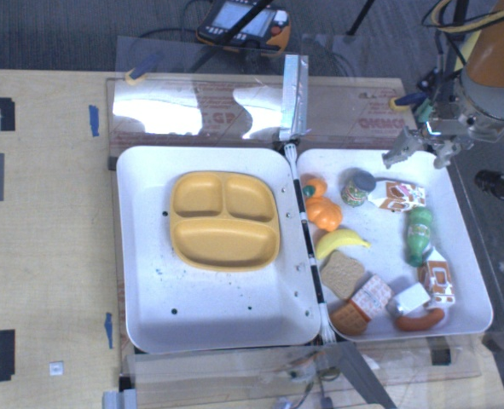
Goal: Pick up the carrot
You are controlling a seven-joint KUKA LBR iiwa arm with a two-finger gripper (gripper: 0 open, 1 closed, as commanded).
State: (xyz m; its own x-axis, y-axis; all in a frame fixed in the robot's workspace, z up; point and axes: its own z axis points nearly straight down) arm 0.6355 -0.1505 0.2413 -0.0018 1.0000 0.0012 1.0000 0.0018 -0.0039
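the carrot (313, 186) is small and orange with a bit of green at one end. it lies in the right bin (473, 254), behind the banana (341, 244), by the bin's left wall. a round orange fruit (325, 216) sits between carrot and banana.

there is one carrot, one banana, one green bottle (419, 233) and one red sausage (420, 319). there are two bins. the left bin (141, 228) has one yellow plate (226, 220).

the gripper (422, 153) hangs over the back of the right bin, far right of the banana. its fingers (398, 154) are apart, with nothing between them.
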